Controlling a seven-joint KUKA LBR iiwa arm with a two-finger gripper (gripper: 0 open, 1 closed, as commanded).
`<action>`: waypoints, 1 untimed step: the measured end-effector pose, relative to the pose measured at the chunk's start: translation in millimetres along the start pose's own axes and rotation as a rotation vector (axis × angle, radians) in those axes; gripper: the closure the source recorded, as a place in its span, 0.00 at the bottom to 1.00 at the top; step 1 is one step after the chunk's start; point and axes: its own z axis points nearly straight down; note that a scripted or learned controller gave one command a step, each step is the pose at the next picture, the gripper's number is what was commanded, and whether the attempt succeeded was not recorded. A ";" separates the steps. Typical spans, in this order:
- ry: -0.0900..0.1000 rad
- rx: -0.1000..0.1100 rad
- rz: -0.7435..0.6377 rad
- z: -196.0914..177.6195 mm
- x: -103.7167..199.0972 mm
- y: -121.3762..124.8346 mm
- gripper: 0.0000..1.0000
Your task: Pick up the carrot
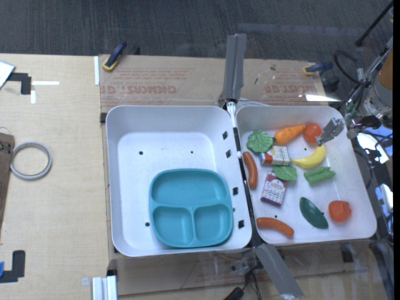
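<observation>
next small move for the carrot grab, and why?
Probably shift the gripper left and slightly toward the bin's back wall, then lower. It sits over the right bin near the banana, while the carrot lies just left of it, untouched, beside a red item.

arm point(382, 74) cut off at right edge, fingers blurred

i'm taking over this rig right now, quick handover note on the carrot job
Gripper: over the upper right of the right bin, near the red tomato and above the banana. It holds nothing I can see.
Carrot: lies in the right bin's upper part, between the green leaf and the tomato, left of the gripper.
Done: nothing lifted yet.
Left: reach the carrot, grasp it, raise it.
The left bin has a teal divided plate.
</observation>
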 end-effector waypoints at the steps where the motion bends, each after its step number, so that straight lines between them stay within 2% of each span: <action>1: 0.000 -0.001 -0.152 27.1 3.9 34.6 0.00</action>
